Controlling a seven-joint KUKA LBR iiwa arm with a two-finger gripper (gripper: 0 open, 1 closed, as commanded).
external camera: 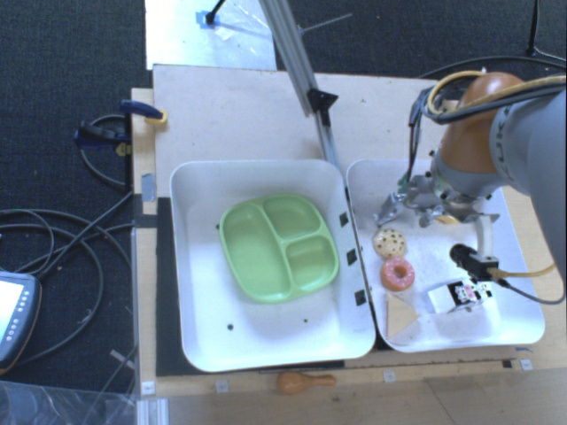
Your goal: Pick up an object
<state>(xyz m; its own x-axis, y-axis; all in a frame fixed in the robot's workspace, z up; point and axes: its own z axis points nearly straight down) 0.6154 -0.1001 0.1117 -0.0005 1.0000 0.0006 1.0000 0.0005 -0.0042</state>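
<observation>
Two shallow white bins are set side by side on a pale bench (221,113). The left bin (204,326) is occupied by a green plate (266,255) with three compartments, laid near the bin's middle and turned at a slight angle to the walls.

The grey arm (523,144) is brought in from the right of the view, and the gripper (403,212) is placed over the far left part of the right bin (514,317). Whether the claw is spread or pressed together cannot be told from this angle, and nothing is seen pinched in it.

The things to be picked are gathered in the right bin. A pale cookie (388,242) with dark specks is found beside the bin's left wall, just toward the near edge from the gripper. A pink donut (398,274) is laid just beside the cookie, nearer the front. A tan wedge (400,315) is placed in the near left corner. A small white box (459,295) with dark markings is seen near the front edge, to the right of the donut and apart from it.

Small black clips (345,221) are fixed along the wall shared by the bins. A tan spoon-like thing (306,382) is laid on the bench's front edge, outside the bins. A blue clamp (142,112) is attached at the bench's far left corner, and a metal pole (288,38) is slanted over the far edge.
</observation>
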